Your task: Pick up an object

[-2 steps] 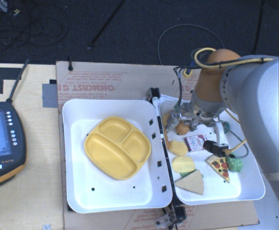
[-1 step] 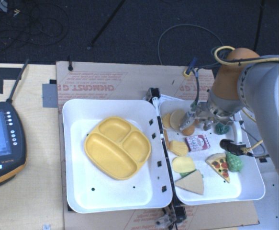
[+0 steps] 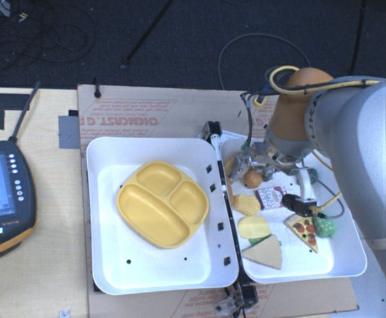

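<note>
My gripper [image 3: 253,167] is low in the right bin [image 3: 351,260], near its back left corner, under the orange wrist band. A small orange-brown round item [image 3: 253,178] lies right at the gripper's tip; I cannot tell whether it is held. Just in front of it lie a yellow ridged chip [image 3: 247,204] and a red-and-white packet [image 3: 270,197]. Nearer the front are a pale yellow round piece [image 3: 253,227], a sandwich wedge [image 3: 264,252], a pizza slice [image 3: 303,231] and a green broccoli piece [image 3: 325,227].
The left bin [image 3: 106,257] holds a yellow divided plate [image 3: 162,203]. A black divider rail [image 3: 223,204] runs between the bins. A teach pendant [image 3: 0,194] lies on the bench at far left. The arm's grey body [image 3: 361,151] overhangs the right bin's right side, with cables trailing.
</note>
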`<state>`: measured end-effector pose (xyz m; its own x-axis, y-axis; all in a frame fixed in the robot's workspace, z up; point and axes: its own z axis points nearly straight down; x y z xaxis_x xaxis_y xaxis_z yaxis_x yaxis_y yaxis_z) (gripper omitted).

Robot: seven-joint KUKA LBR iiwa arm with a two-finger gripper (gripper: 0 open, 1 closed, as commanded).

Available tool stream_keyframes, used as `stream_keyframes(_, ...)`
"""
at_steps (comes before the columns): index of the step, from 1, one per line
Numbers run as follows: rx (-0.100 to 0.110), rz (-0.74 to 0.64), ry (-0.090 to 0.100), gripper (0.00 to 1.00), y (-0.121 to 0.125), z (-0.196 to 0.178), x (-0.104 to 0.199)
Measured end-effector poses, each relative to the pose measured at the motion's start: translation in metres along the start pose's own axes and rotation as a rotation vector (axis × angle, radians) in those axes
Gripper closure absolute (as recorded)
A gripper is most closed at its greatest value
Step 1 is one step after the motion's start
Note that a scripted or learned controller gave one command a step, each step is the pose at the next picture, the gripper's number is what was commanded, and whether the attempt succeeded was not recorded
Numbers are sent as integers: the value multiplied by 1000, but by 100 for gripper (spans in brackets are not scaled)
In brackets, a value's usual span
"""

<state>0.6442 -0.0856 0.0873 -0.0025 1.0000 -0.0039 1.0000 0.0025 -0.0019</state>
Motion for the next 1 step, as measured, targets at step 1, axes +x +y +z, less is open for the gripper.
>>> stream_keyframes(1, 1, 3, 4, 0, 0, 1, -13)
